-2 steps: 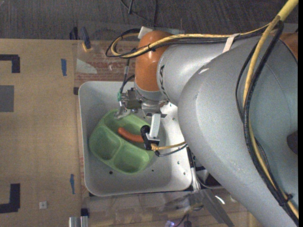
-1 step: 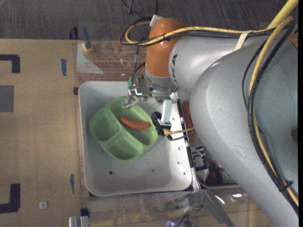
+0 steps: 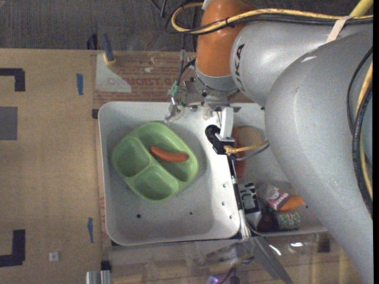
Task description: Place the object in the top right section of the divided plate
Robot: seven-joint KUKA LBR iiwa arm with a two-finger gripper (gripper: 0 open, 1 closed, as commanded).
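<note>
End effector (image 3: pixel 177 108) sits at the far edge of the left bin (image 3: pixel 118 218), just beyond the far rim of the divided plate (image 3: pixel 155 158); whether it is open or closed cannot be told from this angle, and nothing is seen in its grip. The task's thing, an orange sausage-shaped object (image 3: pixel 169 154), lies nearer in the scene than the end effector and slightly to its left, close by but apart from it. It rests inside the plate's large right-hand section, its long axis running left–right with a slight tilt, right end nearer. Judgement: the object appears already set in a plate section; whether this is the "top right" one depends on how the plate is read. Counts: one arm, one end effector, one green plate with three sections, one orange object on it, two white bins on the surface. The right bin (image 3: pixel 308 228) holds several small items (image 3: pixel 283 205), partly hidden by the arm.
</note>
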